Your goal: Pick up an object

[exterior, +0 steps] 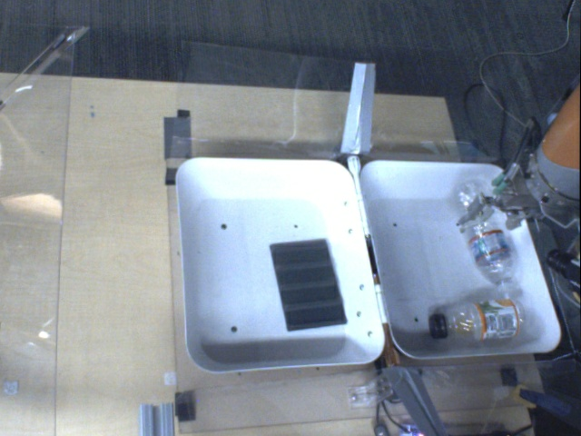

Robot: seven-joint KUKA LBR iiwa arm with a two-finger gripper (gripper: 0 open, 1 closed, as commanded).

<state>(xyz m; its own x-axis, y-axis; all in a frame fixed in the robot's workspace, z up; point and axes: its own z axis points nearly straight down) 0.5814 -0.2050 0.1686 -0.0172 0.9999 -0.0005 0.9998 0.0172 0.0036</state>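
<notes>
My gripper [488, 203] hangs over the upper right part of the right bin [408, 243], reaching in from the right edge. Just below it lies a crumpled clear plastic bottle [490, 249] with a small red and blue label, its upper end close under the gripper. A second bottle [477, 322], with a black cap and a yellow-green label, lies on its side near the right bin's front wall. In the left bin [209, 243] a black ribbed rectangular pad [309, 284] lies flat, right of centre.
A grey divider post [359, 107] stands behind the seam between the bins. Clear plastic sheeting [36, 207] covers the wooden bench at the left. Cables [517, 62] trail at the upper right.
</notes>
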